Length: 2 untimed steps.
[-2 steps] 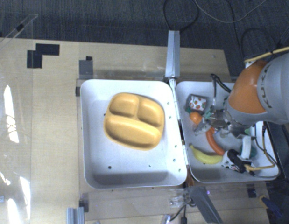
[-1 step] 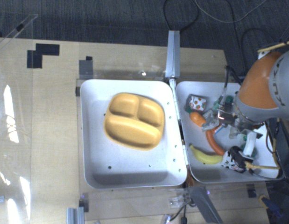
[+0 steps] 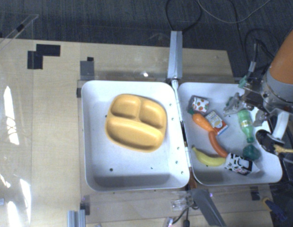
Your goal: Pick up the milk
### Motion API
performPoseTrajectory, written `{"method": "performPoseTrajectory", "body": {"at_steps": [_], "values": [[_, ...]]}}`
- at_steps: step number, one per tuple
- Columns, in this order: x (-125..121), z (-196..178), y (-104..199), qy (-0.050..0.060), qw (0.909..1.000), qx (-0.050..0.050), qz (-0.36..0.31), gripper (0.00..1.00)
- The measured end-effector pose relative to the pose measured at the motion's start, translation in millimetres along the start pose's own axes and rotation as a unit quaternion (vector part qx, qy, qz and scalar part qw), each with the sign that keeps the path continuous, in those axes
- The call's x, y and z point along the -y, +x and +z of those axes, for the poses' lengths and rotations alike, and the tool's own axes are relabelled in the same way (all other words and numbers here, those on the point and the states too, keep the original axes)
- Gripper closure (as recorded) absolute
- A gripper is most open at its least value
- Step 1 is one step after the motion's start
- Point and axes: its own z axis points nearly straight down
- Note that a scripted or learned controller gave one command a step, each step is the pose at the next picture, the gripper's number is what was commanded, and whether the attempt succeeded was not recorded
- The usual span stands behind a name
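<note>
The milk [image 3: 238,163] is a small white carton with black cow patches. It lies on its side near the front right corner of the right bin [image 3: 231,178]. My gripper [image 3: 243,107] hangs over the back right part of that bin, well behind the milk and apart from it. Just below it lies a green bottle [image 3: 245,123]; I cannot tell whether the gripper touches it. The grey arm with its orange band [image 3: 284,65] comes in from the right edge.
The right bin also holds a teal object [image 3: 251,151] beside the milk, a banana [image 3: 208,158], a sausage [image 3: 217,144], a carrot [image 3: 201,121], a juice box [image 3: 216,121] and a small patterned carton [image 3: 199,103]. A yellow compartment tray [image 3: 136,122] sits in the left bin [image 3: 94,169].
</note>
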Motion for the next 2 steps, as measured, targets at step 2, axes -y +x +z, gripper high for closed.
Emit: {"method": "performPoseTrajectory", "body": {"at_steps": [2], "values": [[22.4,197.2,-23.6,-0.004,0.9999,-0.001,0.011,0.00]]}}
